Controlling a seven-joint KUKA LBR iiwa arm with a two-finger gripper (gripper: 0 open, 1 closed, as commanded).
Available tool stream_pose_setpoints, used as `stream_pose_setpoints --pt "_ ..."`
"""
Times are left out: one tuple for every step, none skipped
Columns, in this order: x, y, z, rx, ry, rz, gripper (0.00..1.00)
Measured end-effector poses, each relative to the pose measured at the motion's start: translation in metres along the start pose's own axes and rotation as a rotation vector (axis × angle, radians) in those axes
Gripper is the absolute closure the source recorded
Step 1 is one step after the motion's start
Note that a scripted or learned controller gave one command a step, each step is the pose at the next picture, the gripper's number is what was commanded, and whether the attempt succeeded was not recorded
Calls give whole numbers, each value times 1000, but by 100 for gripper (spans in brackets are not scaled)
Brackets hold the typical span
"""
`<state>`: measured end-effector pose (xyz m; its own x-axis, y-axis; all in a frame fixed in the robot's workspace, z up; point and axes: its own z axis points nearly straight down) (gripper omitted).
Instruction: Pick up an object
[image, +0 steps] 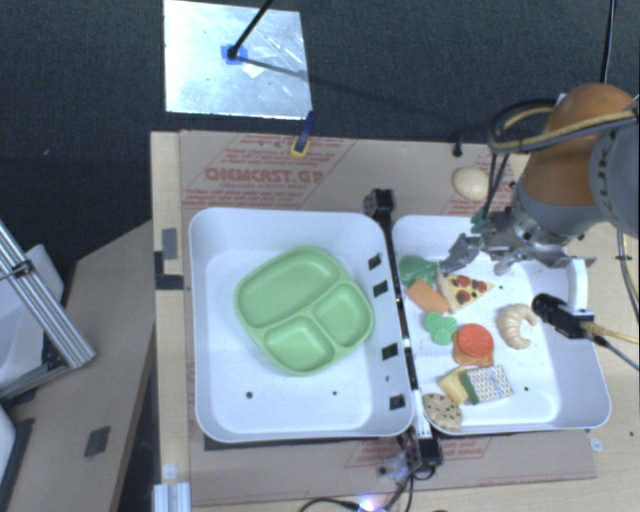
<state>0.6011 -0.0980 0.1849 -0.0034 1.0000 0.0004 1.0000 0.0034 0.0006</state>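
The right bin (560, 395) holds several toy foods: a pizza slice (467, 289), a carrot (429, 297), a green leafy piece (417, 269), a round green piece (439, 327), a red-orange tomato (474, 342), a pale croissant (517, 324), a yellow cheese wedge (455, 384), a patterned cracker box (489, 383) and a cookie (436, 408). My gripper (481, 258) hangs over the bin's back part, just above and behind the pizza slice. Its fingers stand apart with nothing between them.
The left bin (215, 380) holds a green divided plate (303, 309). A beige egg-shaped object (469, 183) lies on the bench behind the right bin. A black and white fitting (566, 308) juts from the arm over the bin's right side.
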Motion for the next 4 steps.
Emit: stream_pose_setpoints --pt "7 2 60 1 0 0 0" --pt "5 5 96 -7 -3 2 0" --pt "4 9 80 -22 -6 2 100" --pt "-1 2 29 -4 -1 5 100"
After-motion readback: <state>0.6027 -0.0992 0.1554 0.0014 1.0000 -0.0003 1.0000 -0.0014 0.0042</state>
